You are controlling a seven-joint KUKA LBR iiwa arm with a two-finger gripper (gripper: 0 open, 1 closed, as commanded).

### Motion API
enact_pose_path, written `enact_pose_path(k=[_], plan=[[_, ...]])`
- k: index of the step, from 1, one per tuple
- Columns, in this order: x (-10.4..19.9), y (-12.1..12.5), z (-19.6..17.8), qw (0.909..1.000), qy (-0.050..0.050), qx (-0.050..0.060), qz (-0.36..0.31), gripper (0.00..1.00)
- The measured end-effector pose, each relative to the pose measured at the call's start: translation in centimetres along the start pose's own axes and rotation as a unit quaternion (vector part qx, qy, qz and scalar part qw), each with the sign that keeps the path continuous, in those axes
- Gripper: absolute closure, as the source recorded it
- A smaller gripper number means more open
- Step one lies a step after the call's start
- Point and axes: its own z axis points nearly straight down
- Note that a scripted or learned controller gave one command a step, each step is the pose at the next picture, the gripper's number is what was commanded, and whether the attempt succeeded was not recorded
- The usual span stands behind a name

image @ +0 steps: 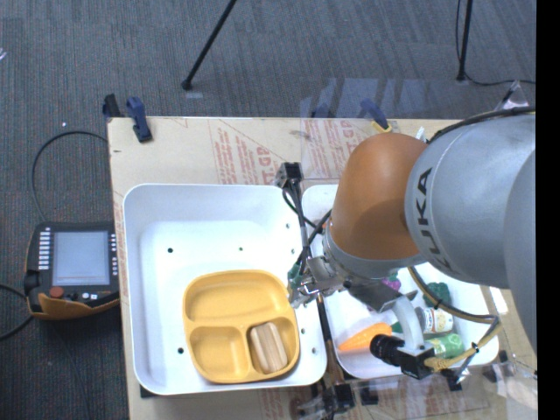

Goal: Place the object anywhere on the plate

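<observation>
Now, looking down on the bench, you see the yellow plate (pixel 229 303) lying in the left bin (pixel 175 213), towards that bin's near right corner. It is a divided plate with one long compartment at the far side and two smaller ones nearer you. The task's thing, a tan bun-shaped object (pixel 269 346), lies in the near right compartment, resting on the plate and apart from the arm.

You find the arm (pixel 472 204) reaching in from the right, its orange band (pixel 381 198) hanging over the right bin (pixel 490 350) and covering much of it. Beneath the wrist, the gripper (pixel 308 285) shows as a small cluster of metal parts over the seam between the two bins, just beside the plate's right rim. You cannot tell from this angle whether it is spread or pressed together, and nothing can be seen held in it.

In the right bin, near the front, you can make out an orange wedge-like piece (pixel 367 338), a small bottle (pixel 435 320) and something green (pixel 448 345), close together and partly hidden by the arm.

Off the bench to the left, a control pendant (pixel 77 265) rests on the dark carpet, and a blue clamp (pixel 138 118) grips the bench's far left corner.
</observation>
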Motion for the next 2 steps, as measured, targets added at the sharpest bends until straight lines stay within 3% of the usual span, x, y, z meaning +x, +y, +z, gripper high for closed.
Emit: enact_pose_path(k=[1,2], plan=[[3.48,0.91,0.75,0.9985,0.000,0.001,-0.054,1.00],[3.47,0.92,0.74,0.9986,0.000,0.001,-0.054,0.00]])
